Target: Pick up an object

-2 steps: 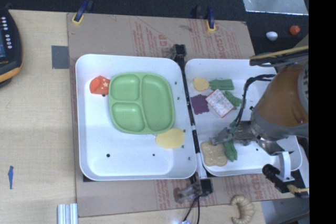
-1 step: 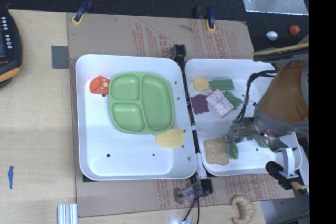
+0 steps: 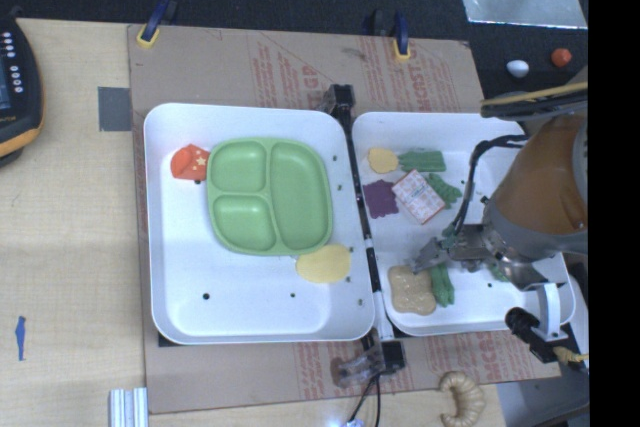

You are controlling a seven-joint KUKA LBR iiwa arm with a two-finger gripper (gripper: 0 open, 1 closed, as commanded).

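The arm reaches over the right bin, and its jaws hang low there; whether they are spread or pressed together I cannot tell. Across the divider from the jaws, the left bin holds a green divided plate, a pale yellow piece touching the plate's near rim, and a red piece at its far side. Just below the jaws lies a tan bread-like piece with a dark green piece beside it. Beyond them sit a purple piece, a pink-and-white packet and a small yellow piece. These look like light, stiff toy foods, probably smooth; the tan piece seems best pinched across its narrower width.
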